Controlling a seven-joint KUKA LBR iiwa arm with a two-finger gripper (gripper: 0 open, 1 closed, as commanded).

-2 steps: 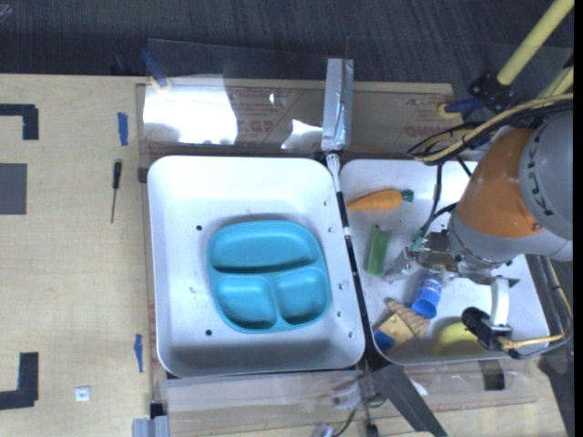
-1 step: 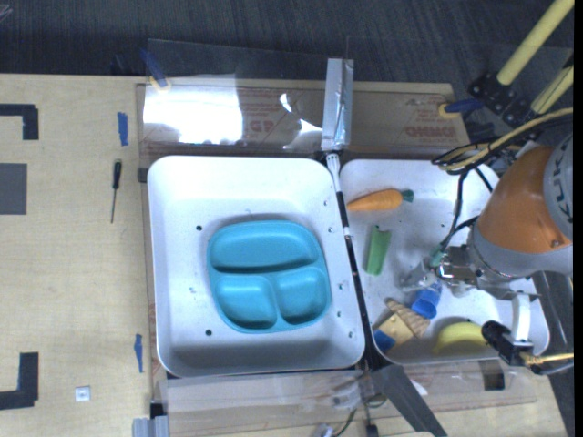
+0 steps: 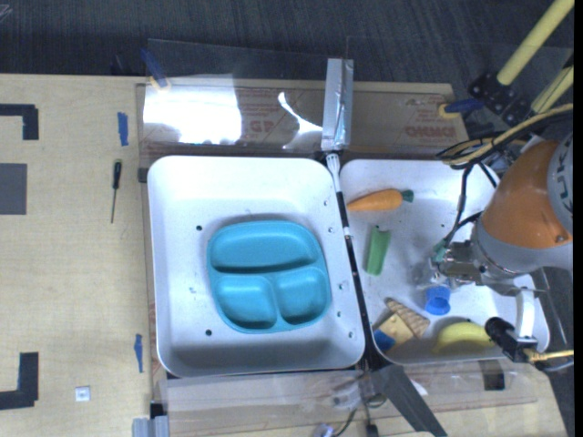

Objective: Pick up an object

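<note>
- Listing contents of the right white bin [image 3: 414,176], at right of centre in the frame: an orange plastic carrot [image 3: 375,200] with a green tip near the upper edge, lying roughly level across the frame; a green oblong block [image 3: 376,250] below it, long axis running up and down the frame; a small blue cup-shaped piece [image 3: 438,301]; a tan wedge-shaped item [image 3: 404,319]; a yellow plastic banana [image 3: 462,335] along the lower edge.
- Left white bin [image 3: 173,189]: one light-blue three-compartment plastic tray [image 3: 269,273], at its middle.
- Tool [image 3: 449,267]: at the end of the grey arm with orange band [image 3: 526,212], low over the right bin; whether released or clenched, I cannot tell.
- Governing relation: the blue piece lies just below the tool in the frame, nearest of all items; the green block sits to its left, the banana further down.
- Judgement: the blue piece appears the likeliest target.
</note>
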